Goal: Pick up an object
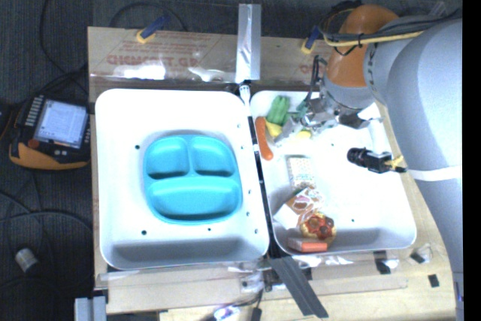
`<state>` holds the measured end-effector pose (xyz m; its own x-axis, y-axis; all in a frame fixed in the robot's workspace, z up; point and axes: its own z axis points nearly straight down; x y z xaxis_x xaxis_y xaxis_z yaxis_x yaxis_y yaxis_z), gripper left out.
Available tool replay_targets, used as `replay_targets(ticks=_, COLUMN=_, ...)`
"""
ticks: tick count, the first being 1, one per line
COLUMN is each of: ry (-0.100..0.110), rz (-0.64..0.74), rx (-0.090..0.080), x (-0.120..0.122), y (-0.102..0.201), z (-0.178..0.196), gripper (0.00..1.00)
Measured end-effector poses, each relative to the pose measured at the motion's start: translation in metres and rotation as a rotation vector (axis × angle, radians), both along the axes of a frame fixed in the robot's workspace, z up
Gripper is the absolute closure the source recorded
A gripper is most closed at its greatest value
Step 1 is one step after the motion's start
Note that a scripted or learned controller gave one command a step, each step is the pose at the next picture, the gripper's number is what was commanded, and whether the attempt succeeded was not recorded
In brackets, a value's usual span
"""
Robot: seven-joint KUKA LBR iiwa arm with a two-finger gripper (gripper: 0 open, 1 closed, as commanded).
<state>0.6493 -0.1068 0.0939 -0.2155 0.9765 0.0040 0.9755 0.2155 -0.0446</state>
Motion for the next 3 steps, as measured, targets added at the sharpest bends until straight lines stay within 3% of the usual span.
replay_targets(ticks=1, ry=-0.044, rz=-0.079, rx=0.001, x=0.019, y=0.106, z=0.090, gripper=1.00)
replay_targets(ticks=2, ry=-0.044, rz=-0.458, rx=-0.010, x=-0.014, y=0.091, z=0.174, gripper=1.00)
replay_targets(ticks=3, ry=-0.043, rz=-0.390, rx=-0.006, x=-0.097, y=0.088, z=0.248, gripper=1.00)
